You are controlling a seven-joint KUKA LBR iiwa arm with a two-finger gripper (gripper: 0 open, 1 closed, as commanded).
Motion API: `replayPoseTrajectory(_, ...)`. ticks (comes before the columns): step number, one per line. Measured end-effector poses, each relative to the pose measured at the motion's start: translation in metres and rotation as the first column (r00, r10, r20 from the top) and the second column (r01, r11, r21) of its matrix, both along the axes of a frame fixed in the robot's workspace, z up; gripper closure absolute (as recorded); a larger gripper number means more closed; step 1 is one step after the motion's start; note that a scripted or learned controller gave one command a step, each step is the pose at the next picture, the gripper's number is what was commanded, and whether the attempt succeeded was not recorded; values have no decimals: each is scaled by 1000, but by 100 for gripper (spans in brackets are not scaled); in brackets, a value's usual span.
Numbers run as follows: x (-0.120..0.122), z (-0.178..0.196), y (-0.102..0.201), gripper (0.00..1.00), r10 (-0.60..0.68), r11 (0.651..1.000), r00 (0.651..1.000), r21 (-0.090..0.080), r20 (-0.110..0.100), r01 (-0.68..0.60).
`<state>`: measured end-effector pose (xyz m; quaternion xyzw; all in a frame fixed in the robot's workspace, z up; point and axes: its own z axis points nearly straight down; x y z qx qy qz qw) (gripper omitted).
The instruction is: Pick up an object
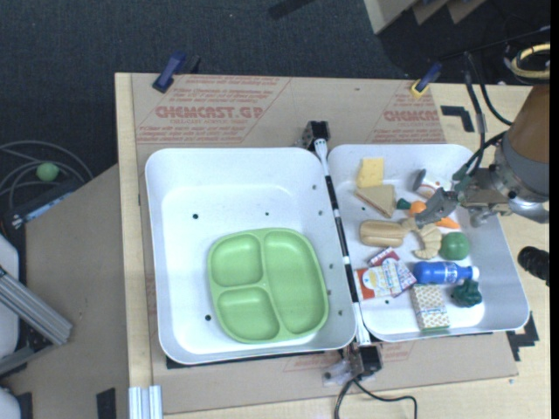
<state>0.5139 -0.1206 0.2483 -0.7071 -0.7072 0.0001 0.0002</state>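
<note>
1. In the right bin [507, 308], the gripper [439, 206] hangs low over the cluttered middle, its dark fingers pointing toward the left bin [166, 234].
2. How far the fingers are spread cannot be told; nothing is seen held between them.
3. Just beside the gripper lie a small orange piece [450, 223] and a green ball [454, 246], both on the bin floor.
4. Left of the gripper sit a yellow block [371, 171], a tan wedge [377, 200] and a tan roll [383, 232].
5. Below the gripper lie a blue bottle [444, 274], a red-and-white packet [387, 279], a patterned box [430, 307] and a dark green toy [466, 294].
6. Well left of the gripper, a green divided tray [266, 284] rests in the left bin.
</note>
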Motion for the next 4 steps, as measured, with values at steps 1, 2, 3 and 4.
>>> replayPoseTrajectory(1, 33, -90, -43, 0, -1, 1000, 1000, 0, -3, 1)
replayPoseTrajectory(2, 100, -165, -37, 0, 1, 1000, 1000, 0, 0, -1)
replayPoseTrajectory(3, 102, -153, -38, 100, 0, 1000, 1000, -2, 5, 0)
replayPoseTrajectory(4, 120, -62, 47, 100, 2, 1000, 1000, 1, 4, -2)
